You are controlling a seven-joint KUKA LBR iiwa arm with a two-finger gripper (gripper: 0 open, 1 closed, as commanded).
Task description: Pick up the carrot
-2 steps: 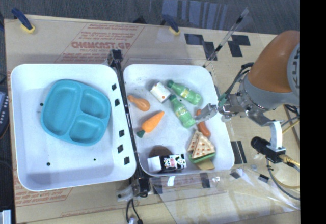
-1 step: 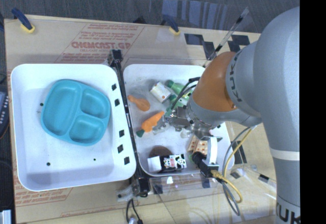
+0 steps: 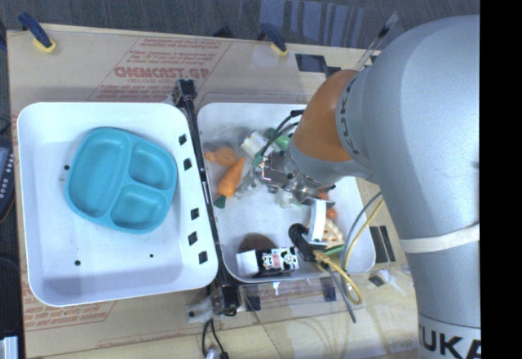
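An orange carrot (image 3: 232,176) lies tilted in the right bin (image 3: 245,117), near its left wall. A second orange piece (image 3: 218,157) rests just above and left of it. My gripper (image 3: 266,172) hangs low in the bin, just right of the carrot, under the arm's orange band. Its tips are hard to make out among the clutter.
A blue sectioned plate (image 3: 122,179) lies in the left bin (image 3: 33,210). The right bin also holds a brown round item (image 3: 258,242), a black-and-white box (image 3: 269,260), a green-and-white piece (image 3: 259,140) and an orange-white item (image 3: 328,223). Cables (image 3: 347,268) trail at the front right.
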